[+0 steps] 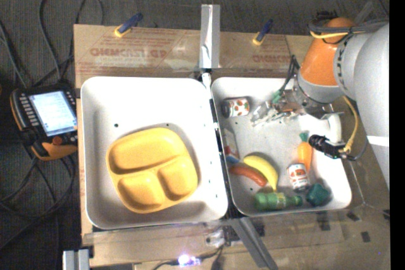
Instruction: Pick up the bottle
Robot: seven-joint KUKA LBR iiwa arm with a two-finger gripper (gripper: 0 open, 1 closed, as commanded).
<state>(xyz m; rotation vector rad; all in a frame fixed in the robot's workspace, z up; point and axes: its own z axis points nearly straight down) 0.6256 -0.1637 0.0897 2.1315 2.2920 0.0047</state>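
You see the end effector [269, 112], grip state indiscernible, upper in the right bin [345, 199], bottle [298, 176] lower right.

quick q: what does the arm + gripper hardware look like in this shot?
The arm is bulky, with rounded pale grey housings and an orange band above the wrist. The gripper is a small metallic assembly with dark parts, reaching over the right bin. A black cable loops below the wrist beside a white cylindrical part. No markings are legible.
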